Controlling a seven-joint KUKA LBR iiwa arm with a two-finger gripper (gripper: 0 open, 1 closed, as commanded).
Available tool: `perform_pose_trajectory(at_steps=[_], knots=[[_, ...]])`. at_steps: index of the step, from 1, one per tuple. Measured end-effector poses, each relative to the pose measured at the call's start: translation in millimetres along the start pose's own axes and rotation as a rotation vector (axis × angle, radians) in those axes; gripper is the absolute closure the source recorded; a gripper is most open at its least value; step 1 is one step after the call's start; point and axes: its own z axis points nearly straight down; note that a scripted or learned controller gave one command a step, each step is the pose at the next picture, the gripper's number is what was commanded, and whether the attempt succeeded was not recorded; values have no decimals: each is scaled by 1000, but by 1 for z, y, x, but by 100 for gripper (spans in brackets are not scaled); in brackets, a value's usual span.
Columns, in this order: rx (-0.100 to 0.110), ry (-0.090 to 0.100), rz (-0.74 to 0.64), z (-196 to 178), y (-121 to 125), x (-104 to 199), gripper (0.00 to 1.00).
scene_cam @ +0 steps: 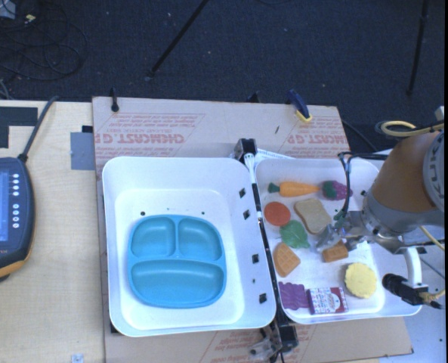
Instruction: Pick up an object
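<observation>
The end effector (333, 239) hangs just above a small brown piece (335, 253), right of the green toy (294, 234); its grip state cannot be told.

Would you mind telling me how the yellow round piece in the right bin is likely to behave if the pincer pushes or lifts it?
The yellow round piece looks like a flat-lying disc, so it should slide rather than roll when pushed. It looks like a toy food, probably light and stiff. Its breadth may be awkward for the pincer to span.
</observation>
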Motion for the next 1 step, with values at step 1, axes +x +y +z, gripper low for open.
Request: perform_pose_trajectory(at_steps=[1], knots=[[-12,1,-20,-95,45,101,100]])
